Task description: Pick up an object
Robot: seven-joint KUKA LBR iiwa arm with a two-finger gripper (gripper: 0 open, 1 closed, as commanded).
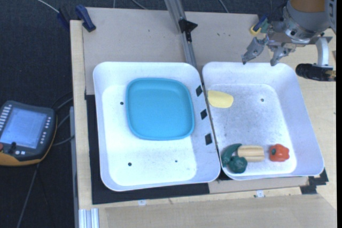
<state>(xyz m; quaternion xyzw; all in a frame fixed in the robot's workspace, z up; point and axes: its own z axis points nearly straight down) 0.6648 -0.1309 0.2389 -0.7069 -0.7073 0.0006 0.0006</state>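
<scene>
Two white bins sit side by side: the left bin (107, 163) holds a blue plate (160, 108), and the right bin (304, 115) holds a yellow piece (220, 99) at its left wall, with a green vegetable (233, 158), a tan block (251, 153) and a red pepper (278, 152) along its near edge. The gripper (265, 58) hangs above the right bin's far rim, fingers spread apart with nothing between them.

Single fixed camera above the bench (144, 29), looking down aslant; both white bins (107, 168) in frame, mid-distance
</scene>
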